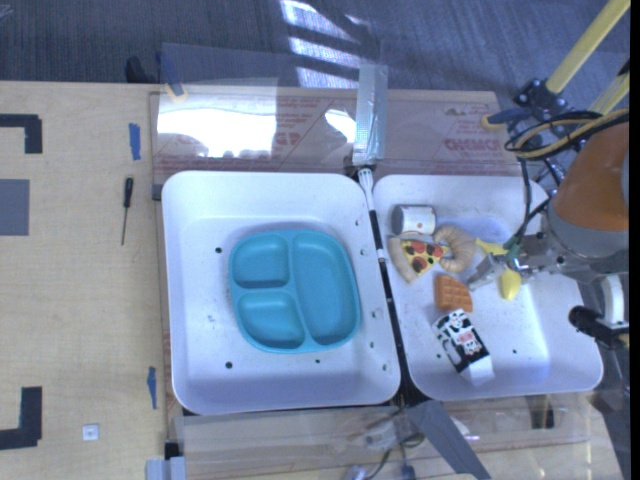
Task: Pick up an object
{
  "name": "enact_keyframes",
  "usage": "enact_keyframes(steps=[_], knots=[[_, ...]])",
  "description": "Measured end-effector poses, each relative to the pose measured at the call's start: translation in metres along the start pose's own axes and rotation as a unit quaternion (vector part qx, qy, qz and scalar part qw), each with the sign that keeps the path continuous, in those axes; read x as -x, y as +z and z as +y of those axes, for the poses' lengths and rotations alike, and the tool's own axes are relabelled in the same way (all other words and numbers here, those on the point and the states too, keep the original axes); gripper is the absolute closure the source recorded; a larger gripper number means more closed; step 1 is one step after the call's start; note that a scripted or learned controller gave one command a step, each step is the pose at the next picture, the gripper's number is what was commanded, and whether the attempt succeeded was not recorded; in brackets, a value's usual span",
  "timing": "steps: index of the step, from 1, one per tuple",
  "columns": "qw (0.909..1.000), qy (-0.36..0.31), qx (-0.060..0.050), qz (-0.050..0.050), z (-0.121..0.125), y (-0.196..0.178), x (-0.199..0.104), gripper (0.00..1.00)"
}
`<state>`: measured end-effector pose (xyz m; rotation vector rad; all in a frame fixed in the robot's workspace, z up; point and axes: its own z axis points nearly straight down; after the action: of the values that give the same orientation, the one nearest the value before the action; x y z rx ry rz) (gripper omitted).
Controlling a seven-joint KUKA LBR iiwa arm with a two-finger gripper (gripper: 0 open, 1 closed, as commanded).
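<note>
The right bin holds several small objects. A white cup lies on its side at the back. In front of it are a toy pizza slice and a beige pastry. An orange waffle piece and a black-and-white milk carton lie nearer the front. A yellow piece lies right of the waffle. My gripper reaches in from the right, low over the bin, between the pastry and the yellow piece. The grey arm with its orange band stands over the bin's right edge.
The left bin holds a blue divided plate in its middle. A ridge separates the two bins. Yellow and black cables hang behind the right bin. A screwdriver lies on the bench at left.
</note>
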<state>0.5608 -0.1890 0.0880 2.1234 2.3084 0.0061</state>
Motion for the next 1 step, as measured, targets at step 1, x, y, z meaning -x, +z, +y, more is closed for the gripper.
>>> enact_keyframes(steps=[1], knots=[[1.0000, 0.001, 0.004, -0.002, 0.0022, -0.0132, 0.0020, 1.00]])
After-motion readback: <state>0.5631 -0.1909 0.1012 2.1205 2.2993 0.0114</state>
